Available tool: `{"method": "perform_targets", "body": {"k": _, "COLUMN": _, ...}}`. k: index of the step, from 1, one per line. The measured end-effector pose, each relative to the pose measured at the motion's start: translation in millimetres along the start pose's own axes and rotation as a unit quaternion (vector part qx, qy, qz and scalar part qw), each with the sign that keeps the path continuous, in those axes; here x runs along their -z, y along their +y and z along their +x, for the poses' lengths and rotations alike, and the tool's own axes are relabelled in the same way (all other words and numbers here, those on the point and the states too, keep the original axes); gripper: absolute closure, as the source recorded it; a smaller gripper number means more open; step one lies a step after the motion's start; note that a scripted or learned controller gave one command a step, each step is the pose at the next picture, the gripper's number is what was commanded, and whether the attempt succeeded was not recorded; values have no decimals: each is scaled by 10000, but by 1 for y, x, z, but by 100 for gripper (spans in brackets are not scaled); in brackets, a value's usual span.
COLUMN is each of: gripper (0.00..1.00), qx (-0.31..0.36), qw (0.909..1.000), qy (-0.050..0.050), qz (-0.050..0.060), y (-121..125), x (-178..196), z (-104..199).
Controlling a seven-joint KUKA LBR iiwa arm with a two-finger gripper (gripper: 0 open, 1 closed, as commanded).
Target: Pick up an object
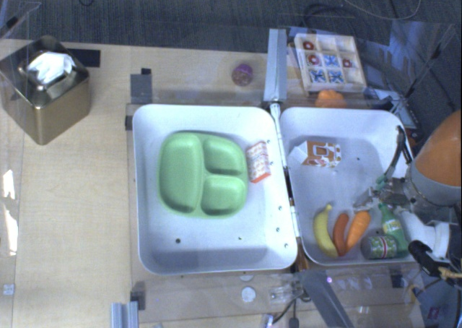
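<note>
In the right bin [346, 131], near its front right corner, lie a yellow banana [323, 230], a red-orange pepper [340, 233], an orange carrot [356, 227] and a green can [382, 244]. A white and orange packet [322, 153] lies toward the back of that bin. The gripper [380, 195] reaches in from the right and hangs just above the carrot's top end and the green can. Nothing can be seen held in it. The arm's orange band [440, 157] covers the bin's right rim.
The left bin [202, 247] holds a green divided plate [202, 173] and a small red and white packet [258, 161] beside it. A brass-coloured box [45, 95] stands at the far left. A game board [328, 61] lies behind the right bin.
</note>
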State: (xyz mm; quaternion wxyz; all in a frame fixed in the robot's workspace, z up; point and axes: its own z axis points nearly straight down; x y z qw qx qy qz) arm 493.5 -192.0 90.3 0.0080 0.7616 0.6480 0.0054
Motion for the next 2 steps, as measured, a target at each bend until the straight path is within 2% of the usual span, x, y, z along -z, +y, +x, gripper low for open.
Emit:
{"method": "perform_targets", "body": {"k": 1, "gripper": 100, "qx": 10, "qw": 10000, "qy": -28, "qz": -58, "y": 4, "x": 13, "z": -1}}
{"method": "perform_targets", "body": {"k": 2, "gripper": 100, "qx": 799, "qw": 9968, "qy": 16, "qz": 50, "y": 14, "x": 109, "z": 52}}
